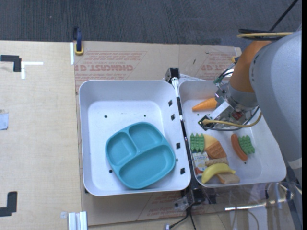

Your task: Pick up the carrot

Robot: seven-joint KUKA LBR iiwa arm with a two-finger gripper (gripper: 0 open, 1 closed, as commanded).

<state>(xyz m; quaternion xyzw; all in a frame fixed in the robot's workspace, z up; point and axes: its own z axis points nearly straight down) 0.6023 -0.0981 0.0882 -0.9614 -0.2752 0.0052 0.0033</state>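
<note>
Two shallow white bins: left bin [96, 87] holds glossy teal three-compartment plate [141, 155]; right bin [264, 163] holds tapered smooth orange carrot [205, 104] just beside gripper [226, 108]; claw opening cannot tell.

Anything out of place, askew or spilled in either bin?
Nothing spilled or damaged. The blue divided plastic plate lies askew in the left white bin; the orange toy carrot and other toy foods lie inside the right white bin.

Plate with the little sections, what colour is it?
The plate is plain light blue all over, with no pattern. It shows best in the camera view from above.
</note>
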